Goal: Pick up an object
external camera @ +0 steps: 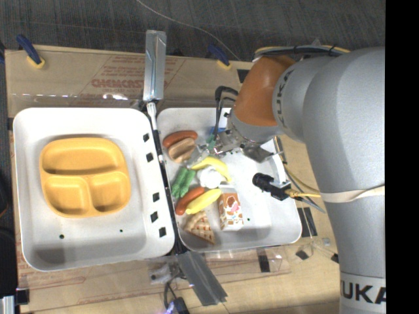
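- Nearest the camera, the grey arm [347, 175] fills the right side of the view, and its orange band [258, 100] sits above the wrist, over the back of the right bin [265, 224].
- The gripper [218, 149] is low in the right bin, at the back edge of a heap of toy food. It is seen from above and the wrist hides much of it, so I cannot tell how far open it is or whether it has hold of anything.
- A yellow banana [215, 165] lies just beside the gripper, on its near side, with a small white piece [211, 176] touching it.
- A hot dog [181, 143] in its bun lies to the left of the gripper, close to the wall between the bins.
- A green vegetable [182, 181] lies aslant below the hot dog.
- A second yellow piece [205, 197] and a red sausage [188, 200] lie side by side nearer the front.
- A waffle wedge [200, 229] and a small printed carton [229, 212] lie at the front of the heap, just beside each other.
- The left bin [26, 195] holds a yellow divided tray [84, 174], which lies flat and well apart from the gripper.
- Both bins rest on the brown bench [78, 70].
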Robot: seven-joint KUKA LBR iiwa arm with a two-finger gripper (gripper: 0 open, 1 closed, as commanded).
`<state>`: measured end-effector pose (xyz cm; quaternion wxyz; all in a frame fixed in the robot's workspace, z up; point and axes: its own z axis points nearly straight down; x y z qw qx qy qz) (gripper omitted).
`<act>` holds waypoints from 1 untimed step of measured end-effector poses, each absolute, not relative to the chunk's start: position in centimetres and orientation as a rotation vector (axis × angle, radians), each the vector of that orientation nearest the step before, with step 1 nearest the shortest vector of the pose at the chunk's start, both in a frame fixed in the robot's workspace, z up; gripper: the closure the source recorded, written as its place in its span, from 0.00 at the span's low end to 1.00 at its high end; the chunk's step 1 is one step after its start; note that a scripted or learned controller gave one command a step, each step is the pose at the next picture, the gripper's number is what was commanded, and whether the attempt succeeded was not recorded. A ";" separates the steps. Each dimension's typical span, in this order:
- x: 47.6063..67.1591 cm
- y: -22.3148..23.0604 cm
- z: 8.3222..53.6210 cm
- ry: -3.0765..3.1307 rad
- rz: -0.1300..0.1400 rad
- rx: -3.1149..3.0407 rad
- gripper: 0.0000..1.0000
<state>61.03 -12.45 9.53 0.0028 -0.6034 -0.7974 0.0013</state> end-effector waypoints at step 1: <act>56.6 -11.2 9.3 -2.689 -0.001 -1.626 0.00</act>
